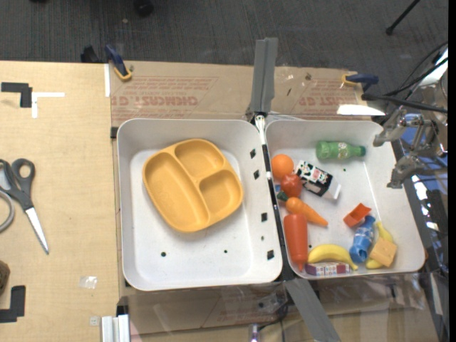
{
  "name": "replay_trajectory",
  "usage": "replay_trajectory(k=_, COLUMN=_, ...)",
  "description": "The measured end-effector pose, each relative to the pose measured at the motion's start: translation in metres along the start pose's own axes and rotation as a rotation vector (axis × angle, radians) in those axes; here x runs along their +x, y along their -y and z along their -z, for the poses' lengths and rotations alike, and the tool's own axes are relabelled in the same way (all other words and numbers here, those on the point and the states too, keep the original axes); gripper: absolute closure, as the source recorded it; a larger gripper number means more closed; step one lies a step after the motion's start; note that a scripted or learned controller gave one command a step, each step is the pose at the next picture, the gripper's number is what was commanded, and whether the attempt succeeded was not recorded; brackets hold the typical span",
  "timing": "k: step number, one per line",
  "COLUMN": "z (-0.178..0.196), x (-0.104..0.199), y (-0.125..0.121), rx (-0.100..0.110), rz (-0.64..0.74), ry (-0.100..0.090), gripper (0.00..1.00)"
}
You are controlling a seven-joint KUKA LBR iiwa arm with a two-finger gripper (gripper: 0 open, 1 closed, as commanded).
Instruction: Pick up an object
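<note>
cardboard sheet (171,95): red print, upside down, unreadable | black-and-white carton (314,177): print too small

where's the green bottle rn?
In the camera view, the green bottle lies on its side near the far edge of the right bin, just beyond the black-and-white carton.
</note>
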State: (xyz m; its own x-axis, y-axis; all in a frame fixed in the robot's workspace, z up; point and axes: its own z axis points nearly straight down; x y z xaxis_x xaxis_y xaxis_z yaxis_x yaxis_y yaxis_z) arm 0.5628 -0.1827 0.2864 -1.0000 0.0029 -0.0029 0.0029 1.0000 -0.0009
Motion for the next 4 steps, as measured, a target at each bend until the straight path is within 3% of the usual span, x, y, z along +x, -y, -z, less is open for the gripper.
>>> replay_trajectory(k=1, z=-0.118, x=0.06, y=0.007, rx=0.0, rz=-0.088, ry=-0.002, gripper=0.0)
replay_trajectory(k=2, z=-0.189, x=0.045, y=0.036, rx=0.003, rz=-0.14, ry=0.005, gripper=0.0)
replay_trajectory(k=3, z=-0.195, x=0.043, y=-0.008, rx=-0.001, rz=-0.296, ry=-0.003, gripper=0.0)
replay_trajectory(k=4, z=-0.195, x=0.04, y=-0.055, rx=0.0, rz=-0.368, ry=-0.003, gripper=0.0)
